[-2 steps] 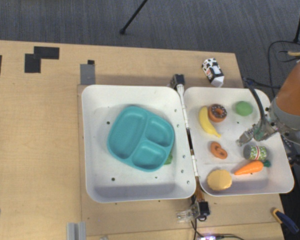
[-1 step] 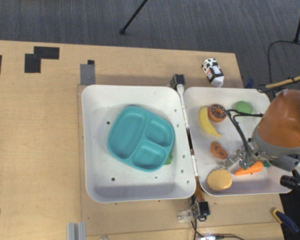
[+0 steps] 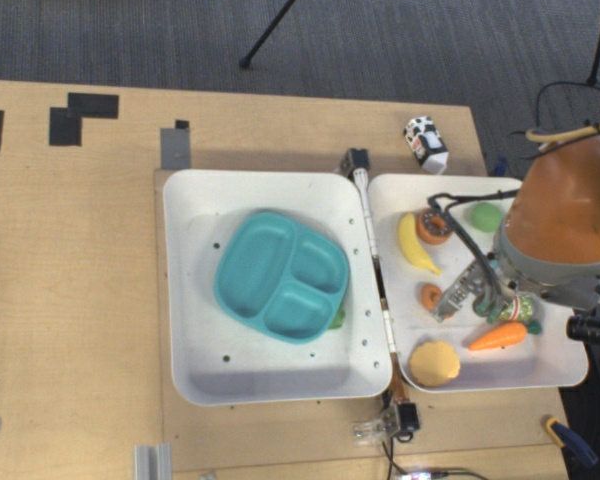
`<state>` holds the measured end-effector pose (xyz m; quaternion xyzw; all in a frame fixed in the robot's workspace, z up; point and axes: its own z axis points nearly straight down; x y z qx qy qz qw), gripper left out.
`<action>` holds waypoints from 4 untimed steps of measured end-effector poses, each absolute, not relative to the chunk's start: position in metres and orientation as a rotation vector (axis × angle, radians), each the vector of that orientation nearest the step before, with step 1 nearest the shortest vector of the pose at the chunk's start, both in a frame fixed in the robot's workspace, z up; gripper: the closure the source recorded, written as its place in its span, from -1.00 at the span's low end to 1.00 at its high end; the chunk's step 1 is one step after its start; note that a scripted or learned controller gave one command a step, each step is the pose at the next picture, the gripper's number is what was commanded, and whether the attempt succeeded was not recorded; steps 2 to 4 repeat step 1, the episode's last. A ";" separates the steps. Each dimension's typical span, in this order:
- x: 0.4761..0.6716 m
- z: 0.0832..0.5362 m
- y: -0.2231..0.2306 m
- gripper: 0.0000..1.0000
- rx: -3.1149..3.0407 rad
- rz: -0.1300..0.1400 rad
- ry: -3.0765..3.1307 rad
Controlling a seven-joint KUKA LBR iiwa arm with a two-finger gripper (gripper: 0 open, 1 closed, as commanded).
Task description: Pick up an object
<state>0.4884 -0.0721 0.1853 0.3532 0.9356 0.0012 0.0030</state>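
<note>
Hand [image 3: 448,303] is seen low in right bin [image 3: 560,373], grip state can't be told; carrot [image 3: 498,337] & small orange piece [image 3: 431,295] nearby could be knocked, grasp missed.

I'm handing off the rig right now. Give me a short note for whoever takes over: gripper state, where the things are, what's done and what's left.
Gripper: low in the right bin, among the items; I cannot tell whether it grips anything.
Right bin holds: banana, carrot, yellow round fruit, green item, two small orange pieces and.
Left bin: teal divided plate, lying tilted.
Small cow-patterned carton stands on the bench beyond the bins.
Done: arm is down in the right bin.
Left: nothing is visibly lifted; secure one object and raise it.
</note>
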 end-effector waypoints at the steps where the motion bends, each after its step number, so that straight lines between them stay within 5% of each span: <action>1: 0.488 0.232 -0.044 1.00 1.045 0.004 2.956; 4: 0.488 0.232 -0.044 1.00 1.045 0.004 2.956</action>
